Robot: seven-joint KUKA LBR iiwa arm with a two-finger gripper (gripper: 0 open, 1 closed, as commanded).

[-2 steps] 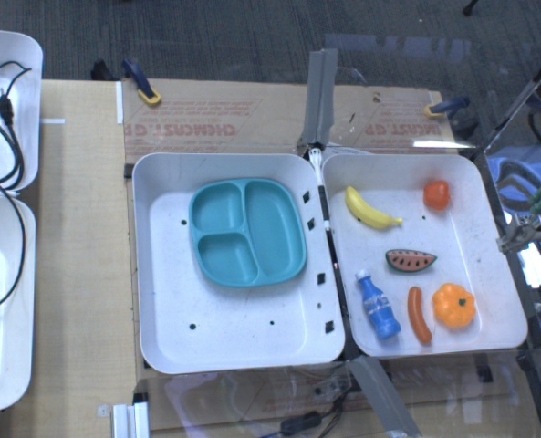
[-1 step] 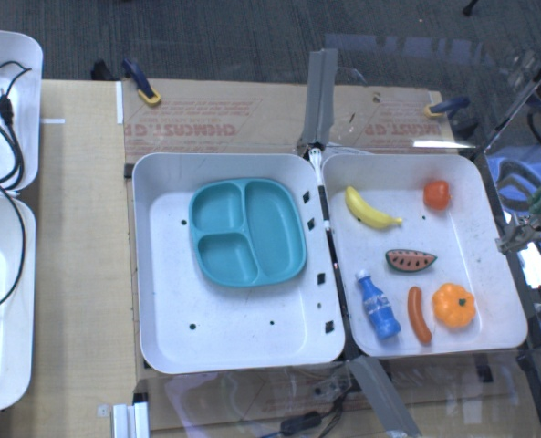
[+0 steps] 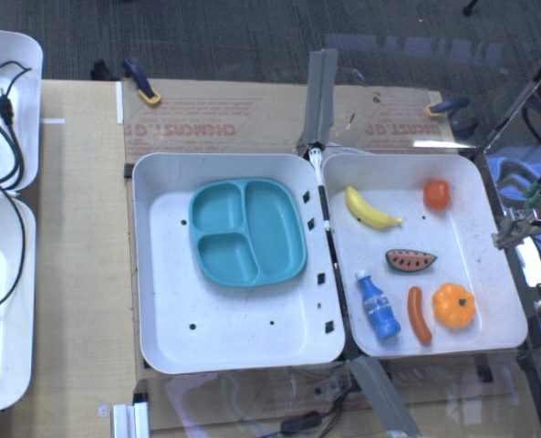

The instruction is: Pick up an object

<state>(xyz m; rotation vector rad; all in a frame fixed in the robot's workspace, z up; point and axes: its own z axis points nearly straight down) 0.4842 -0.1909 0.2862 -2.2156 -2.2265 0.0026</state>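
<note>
Whether the gripper is spread or pressed together cannot be told from the camera view. The right bin [image 3: 475, 245], nearest the side the arm reaches from, holds six things that could be picked. An orange pumpkin [image 3: 454, 305] is seen near its front right corner, with a red sausage [image 3: 419, 315] just beside it and a blue bottle [image 3: 378, 307] lying further left. A watermelon slice [image 3: 410, 261] is placed near the middle. A banana [image 3: 370, 210] and a tomato [image 3: 436, 194] are found towards the back, apart from each other. In the left bin [image 3: 161, 290] a teal divided plate [image 3: 248, 232] is laid flat, its three compartments facing up
</note>
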